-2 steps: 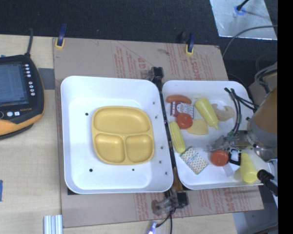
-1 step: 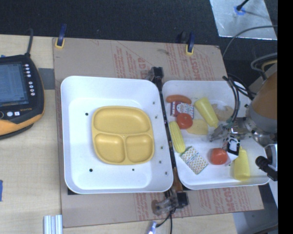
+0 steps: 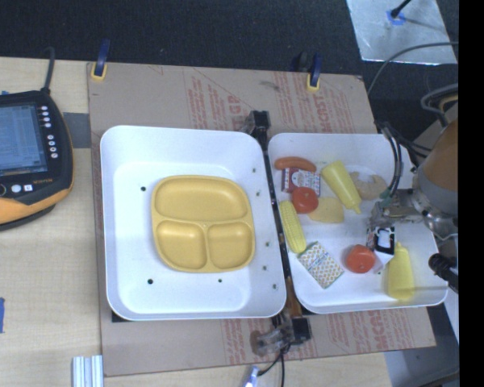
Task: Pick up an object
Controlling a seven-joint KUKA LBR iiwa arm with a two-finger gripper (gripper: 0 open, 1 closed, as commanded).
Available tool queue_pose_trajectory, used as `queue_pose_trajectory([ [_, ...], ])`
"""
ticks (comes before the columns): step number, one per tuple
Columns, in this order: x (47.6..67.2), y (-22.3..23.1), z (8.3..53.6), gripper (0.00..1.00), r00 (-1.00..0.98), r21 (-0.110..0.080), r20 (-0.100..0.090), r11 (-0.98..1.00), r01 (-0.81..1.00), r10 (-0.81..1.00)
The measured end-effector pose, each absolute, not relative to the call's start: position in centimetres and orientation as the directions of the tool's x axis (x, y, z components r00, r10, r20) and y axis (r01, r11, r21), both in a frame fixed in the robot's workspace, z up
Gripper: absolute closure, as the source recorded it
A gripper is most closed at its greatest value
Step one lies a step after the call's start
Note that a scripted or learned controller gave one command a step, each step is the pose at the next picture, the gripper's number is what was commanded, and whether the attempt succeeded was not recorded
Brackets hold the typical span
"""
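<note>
The end effector [image 3: 382, 230] hangs low in the right bin [image 3: 363, 301], just right of a red tomato [image 3: 359, 258]; its grip state cannot be told. A yellow tray [image 3: 203, 221] sits in the left bin [image 3: 129, 289].

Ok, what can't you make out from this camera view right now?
- Pincer: too small and dark in the camera view to tell whether its fingers hold anything.
- Arm: cut off by the view's right side.
- Pale item behind the yellow piece: partly hidden, unidentifiable.
- Tablet text: too small.
</note>
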State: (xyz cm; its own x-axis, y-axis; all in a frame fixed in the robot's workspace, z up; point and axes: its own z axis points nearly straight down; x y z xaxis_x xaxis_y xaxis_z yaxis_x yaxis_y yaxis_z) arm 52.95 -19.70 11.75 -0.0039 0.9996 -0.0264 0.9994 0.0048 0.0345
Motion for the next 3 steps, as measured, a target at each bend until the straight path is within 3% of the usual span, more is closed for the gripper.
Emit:
queue_pose_trajectory([
  [1, 49.3, -18.1, 19.0, 1.00, -0.003, -0.002, 0.001, 0.003, 1.000, 1.000],
  [2, 49.3, -18.1, 19.0, 0.00, -0.004, -0.003, 0.001, 0.004, 1.000, 1.000],
  [3, 48.2, -16.2, 10.8, 0.00, -0.005, 0.011, -0.007, 0.005, 1.000, 1.000],
])
